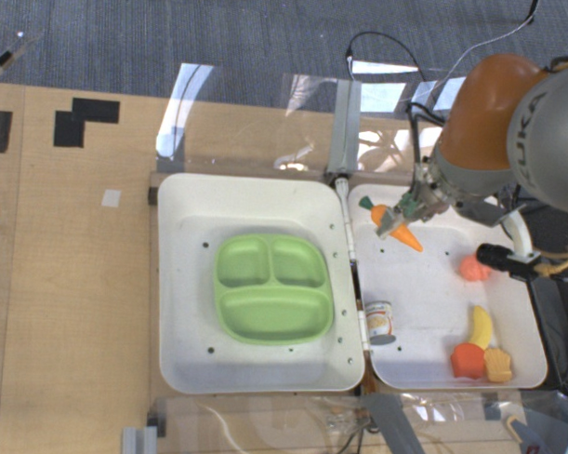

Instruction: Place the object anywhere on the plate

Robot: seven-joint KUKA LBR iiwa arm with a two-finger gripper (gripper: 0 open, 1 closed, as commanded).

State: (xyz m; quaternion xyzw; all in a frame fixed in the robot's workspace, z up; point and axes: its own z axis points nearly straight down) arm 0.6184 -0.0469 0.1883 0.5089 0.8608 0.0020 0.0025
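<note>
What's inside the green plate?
The plate in the left bin has three compartments, and all show bare green. Nothing covers it. The carrot lies in the right bin, under the gripper.

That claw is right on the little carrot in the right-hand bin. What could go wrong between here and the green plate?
The claw meets the carrot near its green top, not its middle, so the carrot could swing or slip out when lifted. The carrot lies close to the bin's left wall, and the plate sits beyond that divider; a low carry might knock it loose. The small can beside that wall could also be bumped.
</note>
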